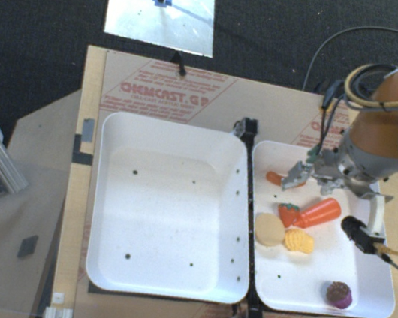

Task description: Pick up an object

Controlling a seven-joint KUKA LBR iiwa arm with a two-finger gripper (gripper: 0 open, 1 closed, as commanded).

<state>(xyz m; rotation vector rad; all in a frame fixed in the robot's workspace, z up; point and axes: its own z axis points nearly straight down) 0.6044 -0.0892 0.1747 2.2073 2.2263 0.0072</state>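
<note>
Fingers (304, 174) over right bin (372, 299), small orange piece (275, 178) just beside

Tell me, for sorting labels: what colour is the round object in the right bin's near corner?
Dark purple object, seen in the camera view.

1. The left bin (167, 210) has an open floor from wall to wall.
2. In the right bin (380, 297), the carrot (311, 212), a beige piece (270, 230) and a yellow piece (299, 242) crowd the middle near the shared divider.
3. A purple piece (339, 294) sits by the front right corner; bare floor lies between it and the cluster.
4. The gripper (311, 174) and wrist crowd the back edge.
</note>
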